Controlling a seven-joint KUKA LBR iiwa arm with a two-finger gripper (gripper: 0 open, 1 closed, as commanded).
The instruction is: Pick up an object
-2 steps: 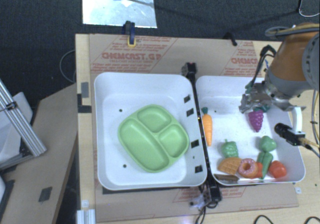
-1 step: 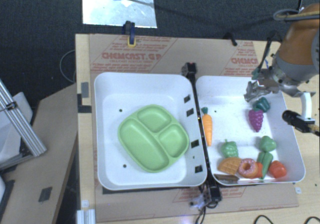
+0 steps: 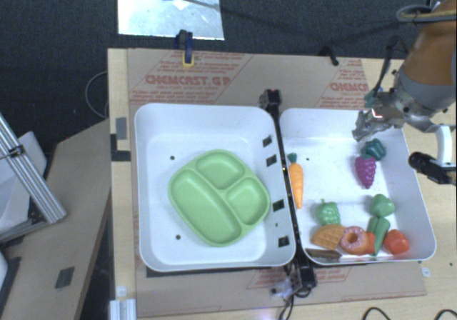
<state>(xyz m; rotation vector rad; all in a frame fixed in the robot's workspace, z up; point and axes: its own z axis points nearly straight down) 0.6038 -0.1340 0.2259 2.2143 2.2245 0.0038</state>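
My gripper (image 3: 368,126) hangs over the far right part of the right bin (image 3: 325,133), just above and left of a dark teal toy (image 3: 373,148). Nothing shows between its fingers. Below the teal toy lies a purple grape bunch (image 3: 365,170). An orange carrot (image 3: 295,181) rests along the bin's left wall. Near the front of the bin sit a green broccoli-like piece (image 3: 328,211), a green pepper (image 3: 382,205), a waffle-like orange piece (image 3: 328,236), a pink donut (image 3: 353,239) and a red tomato (image 3: 397,242).
The left bin (image 3: 153,140) holds a light green divided plate (image 3: 218,196). A black divider with clips (image 3: 280,168) runs between the bins. A blue and yellow clamp (image 3: 186,47) sits at the bench's far edge.
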